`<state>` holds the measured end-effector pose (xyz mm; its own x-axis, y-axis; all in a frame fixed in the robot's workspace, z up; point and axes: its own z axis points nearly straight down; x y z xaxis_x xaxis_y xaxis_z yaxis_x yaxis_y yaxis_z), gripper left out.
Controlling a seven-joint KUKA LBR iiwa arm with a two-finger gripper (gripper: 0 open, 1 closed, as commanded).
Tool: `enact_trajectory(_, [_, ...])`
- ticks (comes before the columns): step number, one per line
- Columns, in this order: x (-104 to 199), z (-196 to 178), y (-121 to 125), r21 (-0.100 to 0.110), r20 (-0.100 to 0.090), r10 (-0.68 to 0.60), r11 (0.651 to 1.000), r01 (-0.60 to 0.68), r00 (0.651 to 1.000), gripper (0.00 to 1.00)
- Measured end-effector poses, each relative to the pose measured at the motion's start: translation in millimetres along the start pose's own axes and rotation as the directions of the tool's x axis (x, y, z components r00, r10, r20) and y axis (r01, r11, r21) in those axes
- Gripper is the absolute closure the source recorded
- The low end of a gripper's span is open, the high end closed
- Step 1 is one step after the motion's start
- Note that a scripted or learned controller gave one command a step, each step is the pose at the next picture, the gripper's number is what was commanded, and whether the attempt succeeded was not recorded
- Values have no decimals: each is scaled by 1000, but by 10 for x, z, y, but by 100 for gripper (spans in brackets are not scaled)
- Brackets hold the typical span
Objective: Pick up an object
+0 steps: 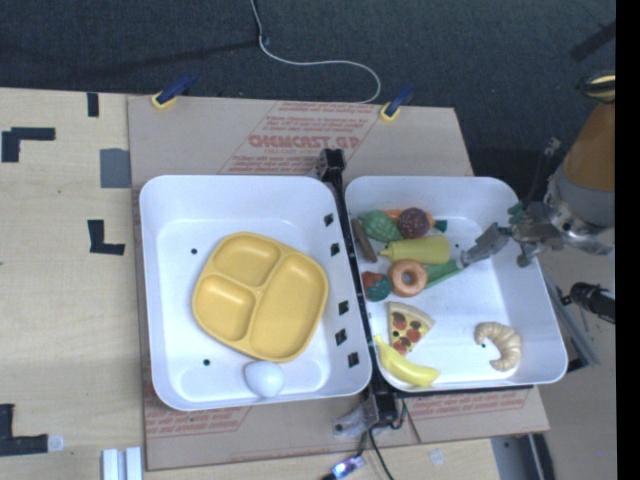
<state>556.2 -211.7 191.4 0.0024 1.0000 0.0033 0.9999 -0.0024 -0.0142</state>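
Right at the right-hand bin's (455, 186) far edge sits the gripper (480, 249), reaching in from the right, its dark fingers pointing left and down toward the pile of toy food. How far apart those fingers stand cannot be told from this angle, and nothing is seen between them. Behind it, the grey wrist and the orange band (592, 148) of the arm hang over the bin's right rim.

Just off the fingertips, there's a green stalk-like piece (440, 271) lying aslant, running up toward the tip. Beside that, a yellow corn cob (420, 250) lies crosswise, with a dark red fruit (414, 222) just above it and a green leafy vegetable (377, 226) to the left. A ring doughnut (408, 278) touches the corn's underside, and a small orange-and-green piece (376, 286) sits to its left by the dividing wall.

Further down the bin, a pizza slice (408, 326) lies flat, a banana (405, 366) curls along the near-left corner, and a croissant (499, 343) rests by itself toward the near-right, well apart from the cluster.

Over in the left bin (165, 208), a yellow divided plate (260, 296) takes the middle, tilted on a diagonal, and a white egg (265, 378) sits just below it against the near wall.
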Motion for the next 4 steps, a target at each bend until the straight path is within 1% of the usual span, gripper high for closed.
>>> enact_trajectory(1, [3, -70, 32, -13, 3, -3, 1000, 3, 1000, 0])
enact_trajectory(2, [-44, 381, 34, -9, 3, -3, 1000, 3, 1000, 0])
enact_trajectory(3, [27, 858, -27, -7, 2, -4, 1000, 4, 1000, 0])
enact_trajectory(4, [37, 1079, -22, -13, 5, -5, 1000, 5, 1000, 0])
